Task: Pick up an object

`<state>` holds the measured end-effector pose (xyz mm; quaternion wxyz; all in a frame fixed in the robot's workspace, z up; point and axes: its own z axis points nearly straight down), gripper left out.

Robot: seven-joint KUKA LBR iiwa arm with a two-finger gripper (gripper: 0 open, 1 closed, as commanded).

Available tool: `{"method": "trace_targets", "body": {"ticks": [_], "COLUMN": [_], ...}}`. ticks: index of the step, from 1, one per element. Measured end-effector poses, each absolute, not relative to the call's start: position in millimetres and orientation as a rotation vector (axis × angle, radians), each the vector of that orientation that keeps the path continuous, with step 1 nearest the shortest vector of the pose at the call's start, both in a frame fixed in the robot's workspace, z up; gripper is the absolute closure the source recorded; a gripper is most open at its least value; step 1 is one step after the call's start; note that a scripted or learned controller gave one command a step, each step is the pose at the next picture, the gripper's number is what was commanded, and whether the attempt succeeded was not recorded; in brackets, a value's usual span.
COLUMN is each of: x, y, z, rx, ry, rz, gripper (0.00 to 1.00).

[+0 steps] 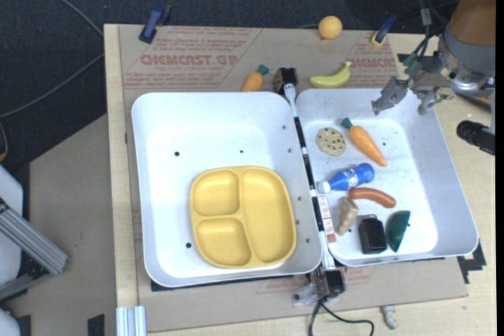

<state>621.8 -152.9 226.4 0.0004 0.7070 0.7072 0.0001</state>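
Hovering open and empty, the hand [409, 97] hangs above carrot [366, 144] and cookie [331, 140].

The gripper [409, 97] is seen at the upper right, its two fingers [390, 98] spread apart with nothing between them, carried below the orange-banded wrist.

Bench [197, 63], two bins [157, 169] (side by side)
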Motion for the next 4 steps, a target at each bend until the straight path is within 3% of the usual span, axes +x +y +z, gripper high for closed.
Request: {"method": "trace_targets", "body": {"ticks": [1, 2, 3, 4], "x": [624.4, 608.6, 650.8, 651.5], "y": [-162.1, -145.7, -143.5, -143.5], "z": [135.9, 83.5, 85.1, 95.6], "rx": [2.224, 2.224, 2.219, 2.216], "ry": [2.222, 2.224, 2.221, 2.22], "rz": [-0.002, -0.003, 0.001, 0.003], "gripper": [0.0, 0.0, 0.0, 1.0]}}
